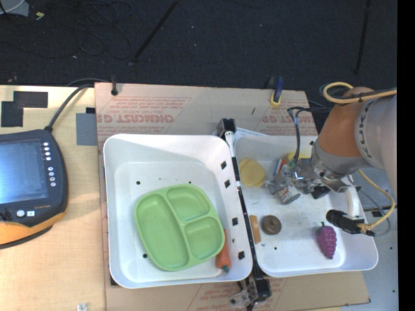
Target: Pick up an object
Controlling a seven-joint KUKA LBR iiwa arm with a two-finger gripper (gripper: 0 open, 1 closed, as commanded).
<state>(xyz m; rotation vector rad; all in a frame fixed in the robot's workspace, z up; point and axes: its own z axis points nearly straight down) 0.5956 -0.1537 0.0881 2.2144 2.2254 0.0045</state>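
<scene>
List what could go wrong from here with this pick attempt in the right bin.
The gripper sits between the yellow object and the brown round piece, apparently over neither; closing here might catch nothing. The yellow object lies beside the bin divider, which could crowd a grasp. The purple grapes lie near the wrist and might get nudged.

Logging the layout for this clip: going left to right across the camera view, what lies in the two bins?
green divided plate → orange carrot-like piece → yellow lump → brown round piece → purple grape bunch
</scene>
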